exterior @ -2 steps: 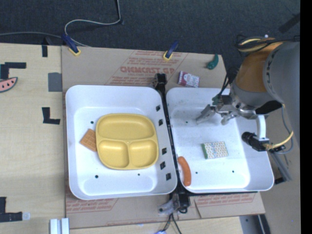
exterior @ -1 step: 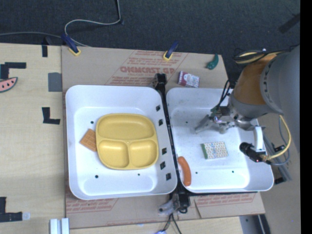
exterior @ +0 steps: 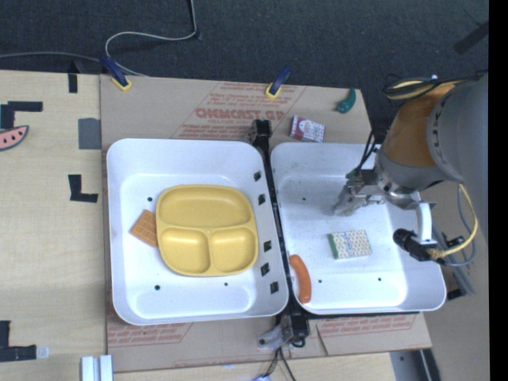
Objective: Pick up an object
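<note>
Camera view, claw [exterior: 347, 202] near patterned card [exterior: 350, 244], apart.

Light is even and fairly bright, falling from above; the two white bins [exterior: 190, 153] are near overexposed, their floors washed pale with little texture; shadows are soft and short, one thin under the yellow tray [exterior: 208, 228], one faint beneath the gripper [exterior: 349, 201]; the dark floor along the top is underexposed and grainy; the arm [exterior: 444, 133] at right is slightly blurred; overall sharpness is modest, print on the cardboard [exterior: 238, 111] soft
</note>
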Robot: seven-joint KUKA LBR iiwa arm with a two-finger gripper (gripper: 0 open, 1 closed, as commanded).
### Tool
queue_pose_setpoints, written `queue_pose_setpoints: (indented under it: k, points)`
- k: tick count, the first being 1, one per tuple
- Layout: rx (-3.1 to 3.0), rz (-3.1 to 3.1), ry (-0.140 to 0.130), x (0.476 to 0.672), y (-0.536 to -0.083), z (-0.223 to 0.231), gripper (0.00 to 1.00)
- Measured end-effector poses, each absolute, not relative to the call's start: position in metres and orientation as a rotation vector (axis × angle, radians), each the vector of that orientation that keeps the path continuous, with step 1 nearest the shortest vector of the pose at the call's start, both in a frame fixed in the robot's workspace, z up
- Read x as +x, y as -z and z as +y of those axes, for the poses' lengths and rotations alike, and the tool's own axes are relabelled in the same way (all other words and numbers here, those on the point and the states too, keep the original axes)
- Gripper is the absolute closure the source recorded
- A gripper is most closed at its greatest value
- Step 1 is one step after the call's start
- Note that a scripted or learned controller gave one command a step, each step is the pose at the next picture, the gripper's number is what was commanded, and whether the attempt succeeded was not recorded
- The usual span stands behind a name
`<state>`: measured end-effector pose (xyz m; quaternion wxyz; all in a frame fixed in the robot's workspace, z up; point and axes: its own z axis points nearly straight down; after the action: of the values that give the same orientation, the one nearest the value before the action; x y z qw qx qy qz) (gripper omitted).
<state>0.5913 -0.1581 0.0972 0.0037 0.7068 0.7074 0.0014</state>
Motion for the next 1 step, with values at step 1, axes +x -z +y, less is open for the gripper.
queue_pose_setpoints:
  k: [1]
  points:
    - [2.215, 2.218, -0.004, 0.5912, -0.0971, -0.1581, 0.0]
